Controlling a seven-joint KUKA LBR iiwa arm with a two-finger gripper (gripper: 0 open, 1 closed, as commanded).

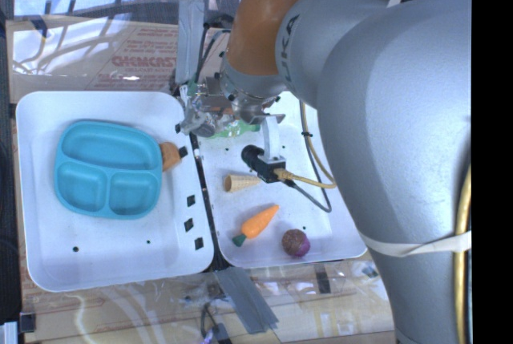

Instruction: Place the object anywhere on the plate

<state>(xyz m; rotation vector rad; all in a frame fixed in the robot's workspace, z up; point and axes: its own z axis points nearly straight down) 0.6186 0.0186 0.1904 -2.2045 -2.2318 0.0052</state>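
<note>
Two white bins; plate sits left. Carrot looks light, stiff and slick, so grab mid-body. Gripper hangs at the divider, grip state unclear.

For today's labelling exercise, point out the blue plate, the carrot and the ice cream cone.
blue plate (107, 168): camera view, on the ridge between its compartments.
carrot (260, 220): camera view, on the middle of its orange body.
ice cream cone (239, 183): camera view, on its tan wafer.
</note>
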